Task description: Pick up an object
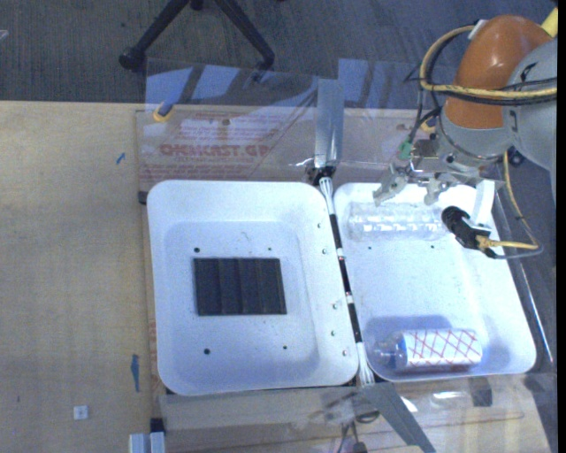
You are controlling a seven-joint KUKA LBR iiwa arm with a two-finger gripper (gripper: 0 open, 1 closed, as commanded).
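Fingers (389,189) spread; two bottles, one pad

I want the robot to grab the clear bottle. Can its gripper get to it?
Probably yes. The gripper hangs right over the clear bottle at the far end of the right bin, and nothing lies on top of it.

The pale wooden bench top (62,265) carries two shallow white plastic bins side by side. The left bin (172,221) and the right bin (522,341) touch along a seam of small white clips (340,265). A clear acrylic panel with faint red lettering (221,142) stands behind the left bin. Beyond the bench, black chair legs (195,31) rest on dark carpet (354,26). A strip of blue tape (135,372) lies on the bench near the left bin's front corner.
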